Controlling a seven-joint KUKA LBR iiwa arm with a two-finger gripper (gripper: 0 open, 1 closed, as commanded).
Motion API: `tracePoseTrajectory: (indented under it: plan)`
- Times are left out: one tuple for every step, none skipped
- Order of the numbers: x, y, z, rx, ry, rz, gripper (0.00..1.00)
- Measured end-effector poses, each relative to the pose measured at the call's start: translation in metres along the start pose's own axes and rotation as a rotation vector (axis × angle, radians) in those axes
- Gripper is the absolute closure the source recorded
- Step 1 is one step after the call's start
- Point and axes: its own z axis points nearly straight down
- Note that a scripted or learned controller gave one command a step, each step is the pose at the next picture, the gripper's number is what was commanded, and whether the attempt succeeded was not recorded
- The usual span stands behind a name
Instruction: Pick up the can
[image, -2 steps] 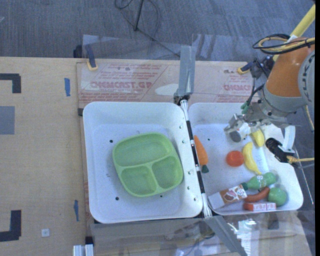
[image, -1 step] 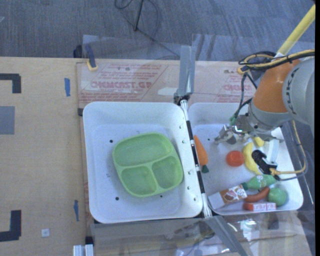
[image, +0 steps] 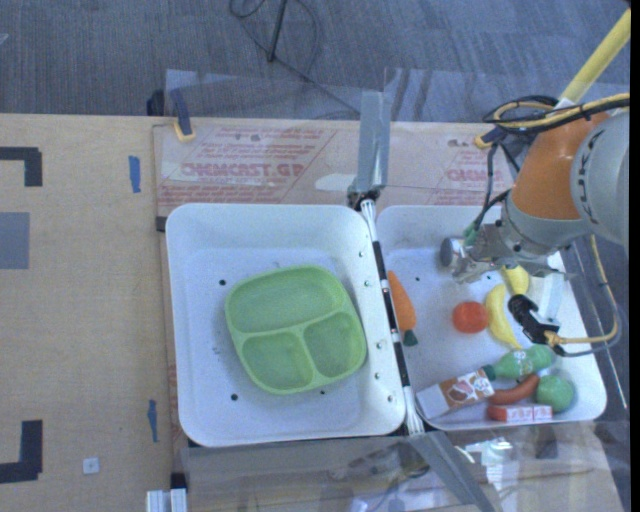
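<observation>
A small silvery can (image: 449, 252) shows in the upper part of the right bin (image: 430, 225), with its round end turned toward the left. My gripper (image: 468, 262) hangs directly against the can's right side, below the orange-banded wrist that reaches in from the right. The arm's body hides the spot where gripper and can meet, so I cannot see whether the can is held or is resting on the bin floor.
The right bin also holds a carrot (image: 402, 303) by the divider, an orange ball (image: 469, 317), a banana (image: 500, 312), a green bottle (image: 522, 362), a red pepper (image: 515, 390), a lime (image: 556, 392) and a small carton (image: 458, 391). A green divided plate (image: 295, 328) lies in the left bin (image: 200, 240).
</observation>
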Motion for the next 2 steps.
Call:
tracePoseTrajectory:
  plan:
    - [-0.0361,0.0387,-0.1697,0.011,0.003,-0.018,1.0]
    - [-0.0355,0.0387,-0.1696,0.011,0.003,-0.019,0.0]
